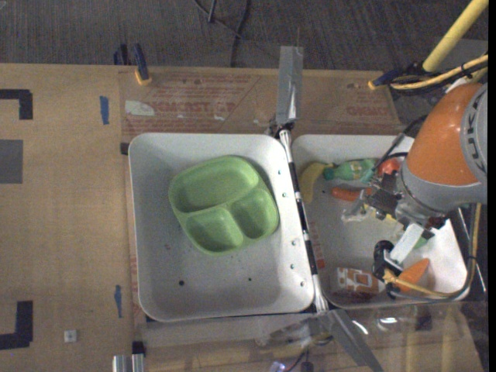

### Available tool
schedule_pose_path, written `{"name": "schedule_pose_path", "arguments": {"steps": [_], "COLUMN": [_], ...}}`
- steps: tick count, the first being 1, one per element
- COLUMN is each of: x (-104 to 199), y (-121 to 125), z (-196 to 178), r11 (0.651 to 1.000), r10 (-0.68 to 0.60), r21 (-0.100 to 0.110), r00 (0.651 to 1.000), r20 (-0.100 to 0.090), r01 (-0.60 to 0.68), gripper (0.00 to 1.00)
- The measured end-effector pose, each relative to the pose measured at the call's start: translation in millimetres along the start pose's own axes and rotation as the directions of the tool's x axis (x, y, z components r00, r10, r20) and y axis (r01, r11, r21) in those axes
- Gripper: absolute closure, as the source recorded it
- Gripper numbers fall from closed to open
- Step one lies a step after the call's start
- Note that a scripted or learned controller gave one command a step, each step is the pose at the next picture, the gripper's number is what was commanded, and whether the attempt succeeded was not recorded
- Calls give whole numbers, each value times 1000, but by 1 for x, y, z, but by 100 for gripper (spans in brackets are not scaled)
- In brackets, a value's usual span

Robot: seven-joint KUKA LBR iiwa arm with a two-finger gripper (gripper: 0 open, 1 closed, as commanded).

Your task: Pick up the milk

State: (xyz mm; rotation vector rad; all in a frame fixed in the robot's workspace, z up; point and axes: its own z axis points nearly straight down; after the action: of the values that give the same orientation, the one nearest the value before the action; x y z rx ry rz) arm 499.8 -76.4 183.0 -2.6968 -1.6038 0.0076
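Grey arm (449, 157) with orange band: enters from the right, over the right bin (341, 242). Gripper (370, 200): low inside that bin; whether its jaws are apart or together cannot be told. Milk: cannot be picked out with certainty among the bin's contents. Right bin contents: yellow banana (310, 180) at the upper left, green bottle (350, 170) beside it, brown-and-white carton (358, 281) lying at the near edge, orange item (415, 271) at the lower right. Left bin (155, 239): holds a green divided tray (223, 204), set centrally.
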Motion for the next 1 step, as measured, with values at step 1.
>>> {"name": "schedule_pose_path", "arguments": {"steps": [1], "x": [8], "y": [-28], "z": [-73], "r11": [1000], "r10": [-25], "r21": [-5], "r00": [1000], "r20": [-2], "r01": [25], "gripper": [0]}}
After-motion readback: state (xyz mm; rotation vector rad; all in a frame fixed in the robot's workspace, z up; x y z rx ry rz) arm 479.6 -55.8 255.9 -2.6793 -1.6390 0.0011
